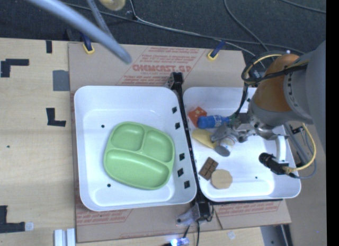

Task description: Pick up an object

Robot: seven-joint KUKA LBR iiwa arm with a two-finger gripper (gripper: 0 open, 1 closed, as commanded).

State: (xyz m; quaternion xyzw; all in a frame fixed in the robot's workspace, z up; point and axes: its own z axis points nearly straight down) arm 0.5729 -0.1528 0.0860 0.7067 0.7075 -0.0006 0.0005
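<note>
Gripper: the gripper (225, 138) hangs low in the right bin (249, 187), its grey fingers over a small heap of things; whether they are spread or closed I cannot tell (metal and clutter blur together there).
Arm: the grey arm (312, 86) with its orange band (270, 83) reaches in from the right, wrist just behind the gripper.
Nearest candidates: a blue bottle (214, 121) lies just up and left of the fingertips, a yellow banana-like piece (204, 137) just to their left, a small grey cylinder (224, 148) directly under them, seemingly touching.
Further candidates: an orange block (196, 114) sits beyond the bottle; a brown chocolate-bar piece (208, 167) and a tan round cookie (221, 178) lie below the gripper, touching each other, well apart from the heap.
Other bin: the left bin (92, 133) holds a green divided plate (140, 155) with 3 compartments, far to the gripper's left.
Step in hand: judged as settling on 1 object in the heap; nothing is visibly held.
Doing it well: centre on 1 item only, so the fingers straddle it rather than wedge between neighbours; the bottle looks easiest, taken across its narrow width.
Risk: a closing finger could nudge the banana or roll the cylinder away.
</note>
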